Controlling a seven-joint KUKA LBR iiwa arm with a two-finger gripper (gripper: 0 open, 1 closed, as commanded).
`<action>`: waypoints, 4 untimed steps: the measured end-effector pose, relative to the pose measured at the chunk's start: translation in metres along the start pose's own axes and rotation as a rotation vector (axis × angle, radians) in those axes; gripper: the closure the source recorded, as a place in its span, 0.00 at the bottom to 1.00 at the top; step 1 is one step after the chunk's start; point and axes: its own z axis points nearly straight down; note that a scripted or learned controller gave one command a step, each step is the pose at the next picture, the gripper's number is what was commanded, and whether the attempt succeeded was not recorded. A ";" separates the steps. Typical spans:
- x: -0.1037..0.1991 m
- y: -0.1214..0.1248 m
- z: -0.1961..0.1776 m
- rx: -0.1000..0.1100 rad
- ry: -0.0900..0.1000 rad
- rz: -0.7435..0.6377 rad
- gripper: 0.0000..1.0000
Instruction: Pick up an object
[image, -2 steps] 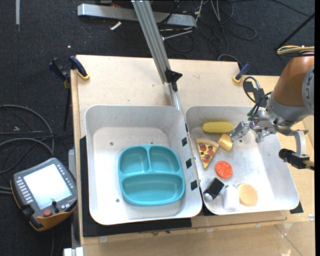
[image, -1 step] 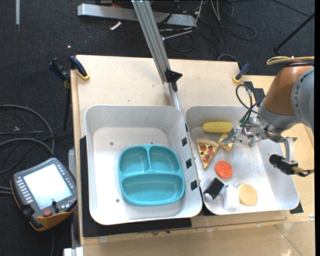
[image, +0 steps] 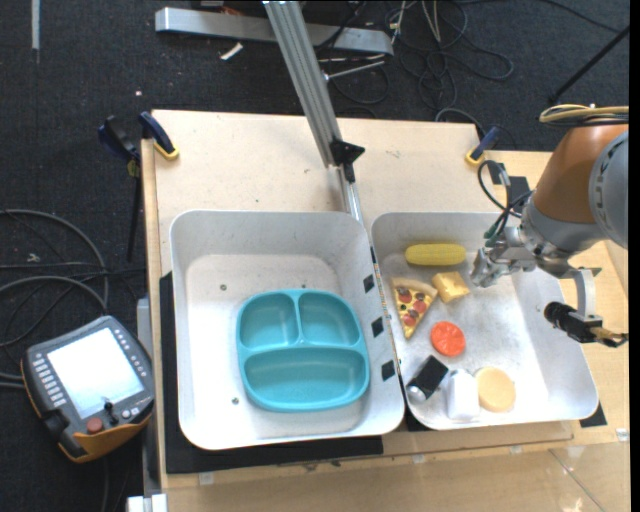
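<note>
Cheese wedge (image: 451, 287) beside pizza slice (image: 412, 305)

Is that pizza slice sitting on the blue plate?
No, the pizza slice lies in the right bin beside the other toy food, while the blue plate sits in the left bin.

Teal 3-compartment tray (image: 300, 350) in left bin (image: 190, 300); pendant (image: 85, 385) on floor.

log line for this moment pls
arm over right bin | gripper beside cheese | nothing seen held
</note>
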 end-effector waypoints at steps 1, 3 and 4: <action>0.001 0.003 -0.064 0.016 0.005 -0.001 1.00; 0.002 0.000 -0.148 0.019 0.006 -0.001 1.00; 0.049 0.004 -0.151 0.023 0.009 -0.006 1.00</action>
